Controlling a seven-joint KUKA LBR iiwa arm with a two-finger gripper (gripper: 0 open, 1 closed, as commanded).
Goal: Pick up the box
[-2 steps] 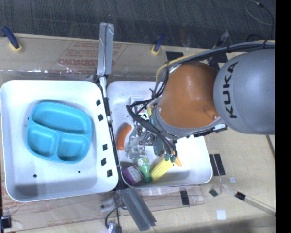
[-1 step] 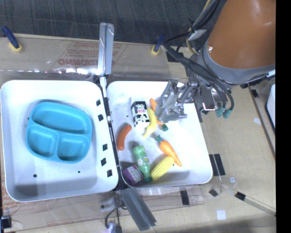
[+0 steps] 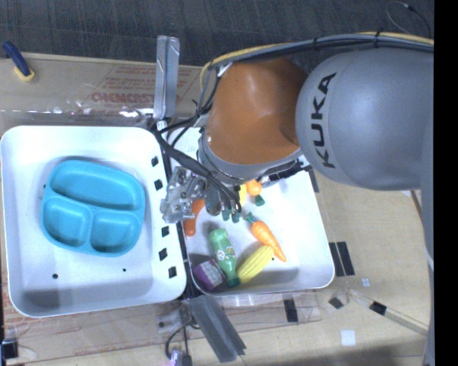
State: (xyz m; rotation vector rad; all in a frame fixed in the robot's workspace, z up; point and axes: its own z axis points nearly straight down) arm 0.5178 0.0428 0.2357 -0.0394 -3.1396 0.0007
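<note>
Arm hanging over right bin (image 3: 320,242), tool (image 3: 185,198) working at its left wall.
Tool's grip state: cannot tell. Purple box (image 3: 206,274) lying below tool, touching green bottle (image 3: 223,255), corn (image 3: 254,262) just beyond; should be descending on box's bottle-free side.

blue tray (image 3: 94,216), carrot (image 3: 266,235), corn (image 3: 254,263)

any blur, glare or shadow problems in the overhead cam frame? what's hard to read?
Camera view: evenly lit, no strong glare on the white bins; soft shadow along the left bin's bottom edge. The blue tray looks slightly soft. The arm covers the right bin's upper part, and the claw is small and cluttered, hard to read. The purple item is indistinct.
</note>
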